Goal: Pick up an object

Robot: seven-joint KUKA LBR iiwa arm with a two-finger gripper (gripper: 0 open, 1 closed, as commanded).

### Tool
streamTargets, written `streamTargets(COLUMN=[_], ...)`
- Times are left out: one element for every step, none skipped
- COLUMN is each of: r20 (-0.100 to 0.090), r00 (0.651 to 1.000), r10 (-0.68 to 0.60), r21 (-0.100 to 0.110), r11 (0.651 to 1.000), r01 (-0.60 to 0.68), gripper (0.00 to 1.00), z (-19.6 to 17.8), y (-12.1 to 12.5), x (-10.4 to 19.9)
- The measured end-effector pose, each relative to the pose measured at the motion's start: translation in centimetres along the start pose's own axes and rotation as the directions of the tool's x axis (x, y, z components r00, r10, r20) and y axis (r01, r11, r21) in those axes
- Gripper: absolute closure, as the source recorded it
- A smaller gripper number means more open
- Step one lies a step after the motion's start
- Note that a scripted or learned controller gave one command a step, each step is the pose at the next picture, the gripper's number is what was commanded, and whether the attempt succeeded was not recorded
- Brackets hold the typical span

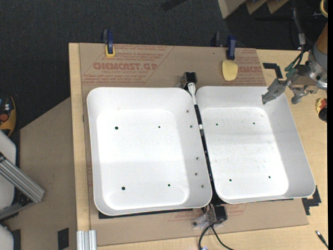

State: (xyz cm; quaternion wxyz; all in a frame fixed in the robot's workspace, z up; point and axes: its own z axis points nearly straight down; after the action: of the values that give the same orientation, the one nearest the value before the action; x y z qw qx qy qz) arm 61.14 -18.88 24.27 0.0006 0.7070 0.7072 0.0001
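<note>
My gripper (284, 96) hangs over the far right corner of the right white bin (291, 139), at the end of the grey arm coming in from the right. Its two fingers stand apart, open, and nothing shows between them. One fingertip (268, 97) points down-left over the bin's back rim. A small pale yellow object (229, 70) lies on the brown board behind the right bin, just below a blue clamp and to the left of the gripper.
The left white bin (104, 155) sits beside the right one, a black strip (200, 134) between them. Blue clamps (109, 37) hold the board's back edge. Cables (210, 223) trail off the front edge.
</note>
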Motion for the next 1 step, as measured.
streamTargets(r20=[0.001], r00=[1.0], r10=[-0.001], r21=[-0.004], r11=[1.0], r01=[0.001], gripper=[1.0], z=[-1.13], y=[0.08], x=[-0.01])
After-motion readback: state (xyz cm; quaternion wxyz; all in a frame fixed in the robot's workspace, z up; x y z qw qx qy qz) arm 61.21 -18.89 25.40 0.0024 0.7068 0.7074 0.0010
